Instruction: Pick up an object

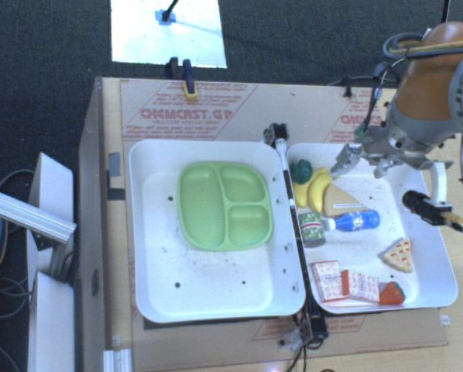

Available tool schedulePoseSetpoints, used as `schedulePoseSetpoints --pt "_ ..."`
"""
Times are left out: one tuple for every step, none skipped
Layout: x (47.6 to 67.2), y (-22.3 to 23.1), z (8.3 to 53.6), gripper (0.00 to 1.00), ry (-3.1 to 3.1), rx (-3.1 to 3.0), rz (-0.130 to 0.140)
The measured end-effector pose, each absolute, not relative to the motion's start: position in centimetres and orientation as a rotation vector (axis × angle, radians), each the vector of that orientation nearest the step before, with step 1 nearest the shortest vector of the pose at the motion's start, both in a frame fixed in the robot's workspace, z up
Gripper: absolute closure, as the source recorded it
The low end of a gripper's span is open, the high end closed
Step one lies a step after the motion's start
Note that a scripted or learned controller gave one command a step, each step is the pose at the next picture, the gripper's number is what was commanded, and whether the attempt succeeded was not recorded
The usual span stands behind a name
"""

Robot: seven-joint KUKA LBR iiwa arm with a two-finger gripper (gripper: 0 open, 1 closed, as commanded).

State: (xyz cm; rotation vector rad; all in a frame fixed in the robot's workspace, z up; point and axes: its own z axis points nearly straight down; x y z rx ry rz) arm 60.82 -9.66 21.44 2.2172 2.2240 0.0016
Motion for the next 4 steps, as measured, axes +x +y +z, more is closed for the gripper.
schedulePoseSetpoints --pt "63.2 -8.4 10.3 0.00 2.222 2.217 -0.001" --pt "63.3 -9.4 8.9 0.00 2.216 2.216 0.000" --pt "63.3 -9.2 9.8 1.00 2.219 2.216 0.004" --pt "63.0 -3.2 18.6 1.00 2.225 2.214 0.006"
